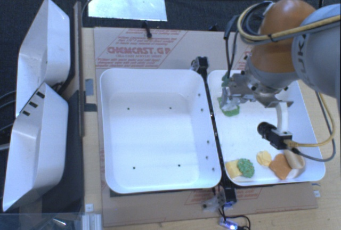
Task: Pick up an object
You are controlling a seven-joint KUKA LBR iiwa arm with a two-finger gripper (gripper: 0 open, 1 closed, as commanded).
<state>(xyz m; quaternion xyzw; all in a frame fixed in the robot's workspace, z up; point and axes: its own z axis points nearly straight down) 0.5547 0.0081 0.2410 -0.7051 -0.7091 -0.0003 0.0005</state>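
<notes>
The pincer [229, 97] is reaching down into the right bin [314, 170], near its upper left corner and just beside the wall it shares with the left bin [160, 133]. A small green object [231, 111] is lying directly under the pincer tips, touching or nearly touching them; whether it is sitting between them is too unclear to tell. The grey arm [314, 48] with its orange band [282, 21] is stretching in above the bin. Well apart from the pincer, along the bin's lower edge, a yellow piece [233, 169], a green bumpy piece [245, 166], a small yellow piece [264, 158] and an orange piece [280, 166] are lying in a row.
</notes>
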